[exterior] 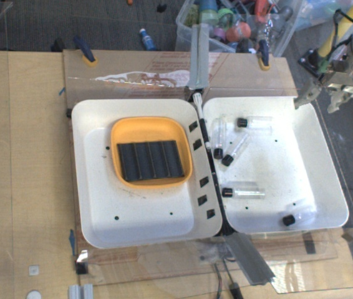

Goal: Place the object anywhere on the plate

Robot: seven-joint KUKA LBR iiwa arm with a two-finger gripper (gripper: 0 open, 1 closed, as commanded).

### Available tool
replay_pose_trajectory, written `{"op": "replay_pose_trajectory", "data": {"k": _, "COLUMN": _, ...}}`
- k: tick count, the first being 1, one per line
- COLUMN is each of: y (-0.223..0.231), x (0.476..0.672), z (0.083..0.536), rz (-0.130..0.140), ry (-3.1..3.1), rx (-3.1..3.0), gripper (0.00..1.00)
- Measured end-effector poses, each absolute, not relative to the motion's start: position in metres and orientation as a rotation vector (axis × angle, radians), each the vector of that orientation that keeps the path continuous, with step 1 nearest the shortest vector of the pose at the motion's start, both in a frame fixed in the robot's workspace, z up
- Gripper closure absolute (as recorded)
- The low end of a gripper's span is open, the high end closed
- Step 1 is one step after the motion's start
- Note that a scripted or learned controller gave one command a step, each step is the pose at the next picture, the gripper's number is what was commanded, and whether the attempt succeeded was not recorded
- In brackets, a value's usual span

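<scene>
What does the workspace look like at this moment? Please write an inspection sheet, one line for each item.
Surface: wooden bench bearing a left bin and a right bin, side by side.
Job's things: orange plate in the left bin, with a black ridged block on it; clear vials with black caps lie in the right bin, among them one near the middle and one at the front corner.
Clutter: clear tub of colourful items behind the bins; blue clamp on the cardboard.
Grippers: gripper at the right bin's far right corner, above its rim; jaws too unclear to judge.
Cables: black cables at the front edge.
Surroundings: dark floor behind the bench.
</scene>
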State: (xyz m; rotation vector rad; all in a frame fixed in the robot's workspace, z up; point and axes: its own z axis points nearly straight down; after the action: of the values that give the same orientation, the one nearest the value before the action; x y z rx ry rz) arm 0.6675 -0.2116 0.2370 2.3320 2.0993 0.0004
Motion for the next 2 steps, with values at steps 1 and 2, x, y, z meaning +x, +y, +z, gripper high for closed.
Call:
{"op": "replay_pose_trajectory", "data": {"k": 1, "y": -0.2105, "x": 0.6677, "z": 0.2367, "rz": -0.001, "ry": 2.175, "rx": 2.265, "gripper": 0.0}}
{"op": "replay_pose_trajectory", "data": {"k": 2, "y": -0.2185, "x": 0.6678, "z": 0.2378, "rz": 0.002, "ry": 2.162, "rx": 2.275, "gripper": 0.0}}
